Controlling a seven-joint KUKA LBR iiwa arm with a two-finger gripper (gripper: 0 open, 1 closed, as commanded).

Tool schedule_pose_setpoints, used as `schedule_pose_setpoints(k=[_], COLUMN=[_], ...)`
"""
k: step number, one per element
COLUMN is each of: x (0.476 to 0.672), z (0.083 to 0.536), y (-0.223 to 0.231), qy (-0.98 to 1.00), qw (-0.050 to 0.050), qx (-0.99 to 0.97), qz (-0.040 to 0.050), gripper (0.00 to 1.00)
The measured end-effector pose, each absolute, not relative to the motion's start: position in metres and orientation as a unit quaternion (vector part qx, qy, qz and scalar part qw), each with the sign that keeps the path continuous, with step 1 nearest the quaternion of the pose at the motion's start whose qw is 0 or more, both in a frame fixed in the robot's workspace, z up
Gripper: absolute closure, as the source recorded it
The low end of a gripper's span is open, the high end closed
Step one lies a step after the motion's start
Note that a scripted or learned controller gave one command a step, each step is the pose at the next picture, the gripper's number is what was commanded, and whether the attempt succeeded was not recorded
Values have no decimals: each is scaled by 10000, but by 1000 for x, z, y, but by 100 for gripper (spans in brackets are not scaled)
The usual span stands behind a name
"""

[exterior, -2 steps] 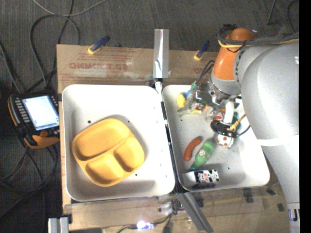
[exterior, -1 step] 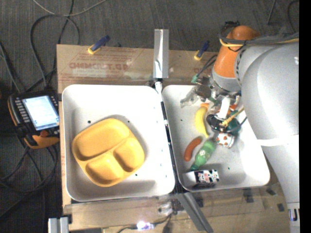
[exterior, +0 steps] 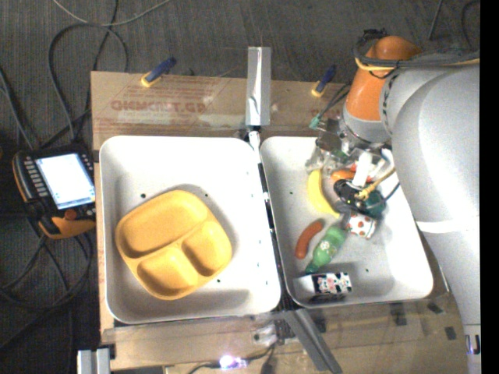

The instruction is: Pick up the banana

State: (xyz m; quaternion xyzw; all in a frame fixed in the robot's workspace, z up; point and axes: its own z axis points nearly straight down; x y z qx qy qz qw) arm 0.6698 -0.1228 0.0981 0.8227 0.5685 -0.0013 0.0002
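Banana (exterior: 316,192) lies in the right bin (exterior: 405,275), near its left wall toward the far edge. Gripper (exterior: 348,179) hangs low just beside it; I cannot tell how it is set. Nearer the front edge lie a red sausage (exterior: 309,238), a green bottle (exterior: 327,247) and a small carton (exterior: 332,284). A yellow tray (exterior: 175,242) with 3 parts sits in the left bin (exterior: 125,162).

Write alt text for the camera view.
A robot arm's gripper hovers over a banana in the right bin, beside a hot dog, green bottle and small carton. The left bin holds a yellow divided tray.
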Motion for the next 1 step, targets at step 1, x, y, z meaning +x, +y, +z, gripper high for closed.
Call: schedule_pose_setpoints(k=[1], x=[668], z=[196], y=[-126], qy=[5619], qw=[7], qx=[8272], qz=[-9], gripper=[100])
